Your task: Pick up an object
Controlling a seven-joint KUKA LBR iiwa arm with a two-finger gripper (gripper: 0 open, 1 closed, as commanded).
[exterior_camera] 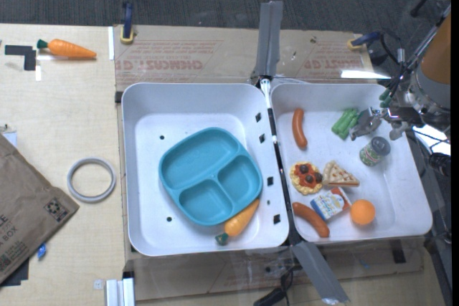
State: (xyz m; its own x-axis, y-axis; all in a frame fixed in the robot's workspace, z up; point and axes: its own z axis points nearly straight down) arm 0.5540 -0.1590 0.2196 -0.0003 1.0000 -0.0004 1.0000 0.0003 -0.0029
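Lying below end effector (pixel 382 124): can (pixel 374 151)

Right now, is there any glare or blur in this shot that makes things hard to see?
In the camera view, glare washes out the right bin's rim near the arm; the gripper looks blurred, its shape hard to read; the left bin is evenly lit, the blue tray casting a soft shadow; the toy food stays fairly sharp.
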